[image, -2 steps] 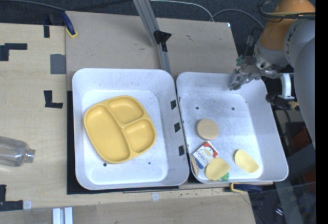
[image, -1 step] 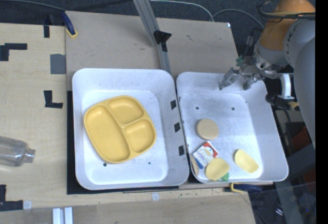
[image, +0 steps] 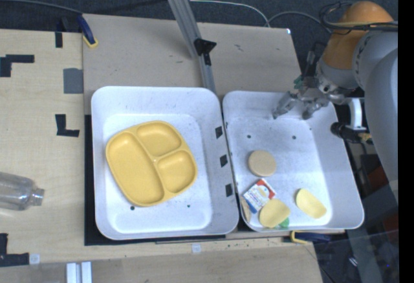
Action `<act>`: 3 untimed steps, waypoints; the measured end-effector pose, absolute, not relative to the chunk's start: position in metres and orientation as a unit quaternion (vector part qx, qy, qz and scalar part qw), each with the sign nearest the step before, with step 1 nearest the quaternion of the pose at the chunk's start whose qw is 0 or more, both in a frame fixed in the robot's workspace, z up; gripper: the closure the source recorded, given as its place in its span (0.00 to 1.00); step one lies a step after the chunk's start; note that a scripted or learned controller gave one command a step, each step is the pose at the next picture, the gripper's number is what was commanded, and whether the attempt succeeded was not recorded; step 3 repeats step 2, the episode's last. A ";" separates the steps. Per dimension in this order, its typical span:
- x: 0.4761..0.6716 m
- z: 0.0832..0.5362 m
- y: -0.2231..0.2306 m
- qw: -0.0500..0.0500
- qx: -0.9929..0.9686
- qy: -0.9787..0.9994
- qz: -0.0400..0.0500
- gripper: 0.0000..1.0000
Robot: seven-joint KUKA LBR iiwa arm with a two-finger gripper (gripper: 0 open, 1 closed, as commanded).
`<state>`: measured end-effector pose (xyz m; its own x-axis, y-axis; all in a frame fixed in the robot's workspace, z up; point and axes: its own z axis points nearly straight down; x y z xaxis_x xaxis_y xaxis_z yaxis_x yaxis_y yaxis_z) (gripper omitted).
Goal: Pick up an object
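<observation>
Pincer [image: 294, 109] spread, holding nothing, over right bin [image: 336, 165] far edge. Nearest target: round disc [image: 262, 162], lying apart mid-bin. Best: centre above disc, descend straight, straddle it, then clench.

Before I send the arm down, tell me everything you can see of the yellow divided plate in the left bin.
The yellow divided plate looks like matte plastic, a rounded shape with three compartments: one long, two smaller. It lies flat and face up on the floor of the left bin, toward its left side, turned at an angle to the walls. Nothing sits in it or touches it.
</observation>
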<state>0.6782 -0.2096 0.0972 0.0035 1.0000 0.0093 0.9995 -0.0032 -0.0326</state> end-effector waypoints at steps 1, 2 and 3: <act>0.677 0.094 -0.209 0.016 -0.708 -0.706 0.009 0.00; 0.677 0.091 -0.209 0.017 -0.708 -0.706 0.009 0.00; 0.677 0.091 -0.209 0.017 -0.708 -0.706 0.009 0.00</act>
